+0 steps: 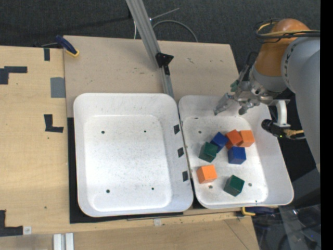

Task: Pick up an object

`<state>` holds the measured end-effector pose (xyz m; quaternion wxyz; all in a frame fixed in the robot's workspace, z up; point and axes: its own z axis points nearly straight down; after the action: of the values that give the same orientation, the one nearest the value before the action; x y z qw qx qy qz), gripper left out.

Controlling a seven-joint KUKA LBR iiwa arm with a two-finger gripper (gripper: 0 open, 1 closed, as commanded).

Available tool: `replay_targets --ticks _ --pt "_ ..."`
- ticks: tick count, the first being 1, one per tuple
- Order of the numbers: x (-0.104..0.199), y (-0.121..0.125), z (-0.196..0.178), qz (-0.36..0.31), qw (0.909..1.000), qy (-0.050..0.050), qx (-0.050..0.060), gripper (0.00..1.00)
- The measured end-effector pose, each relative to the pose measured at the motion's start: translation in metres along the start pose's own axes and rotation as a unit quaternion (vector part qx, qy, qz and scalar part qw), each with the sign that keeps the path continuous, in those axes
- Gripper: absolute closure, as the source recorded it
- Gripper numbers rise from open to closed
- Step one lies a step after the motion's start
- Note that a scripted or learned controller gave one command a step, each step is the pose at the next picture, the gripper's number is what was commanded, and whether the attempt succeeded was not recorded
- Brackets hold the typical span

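Note:
The right bin (270, 191) holds several small cubes. Two orange ones (241, 137) sit side by side near its right middle, with a blue cube (237, 154) just below them and another blue cube (219, 139) to their left. A dark green cube (209, 151) touches that blue one. An orange cube (206, 173) and a dark green cube (234, 185) lie nearer the front. My gripper (231, 108) hovers over the bin's back edge, above and behind the cubes, open with nothing between its fingers.
The left bin (125, 155) lies beside the right one. A slanted metal pole (148, 35) crosses the bench behind the bins. Black tape marks and a blue-yellow clamp (67, 45) lie on the bench at left.

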<state>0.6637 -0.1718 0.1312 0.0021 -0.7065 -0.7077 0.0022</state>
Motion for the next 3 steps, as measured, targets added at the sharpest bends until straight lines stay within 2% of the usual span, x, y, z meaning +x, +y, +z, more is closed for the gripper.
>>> replay_targets --ticks 1,2,3 --pt "0.000 0.001 -0.013 -0.001 1.0000 0.000 -0.002 1.00" --pt "-0.004 -0.003 -0.059 0.000 1.0000 -0.001 -0.005 1.00" --pt "-0.003 0.008 -0.111 0.000 1.0000 -0.001 -0.006 1.00"
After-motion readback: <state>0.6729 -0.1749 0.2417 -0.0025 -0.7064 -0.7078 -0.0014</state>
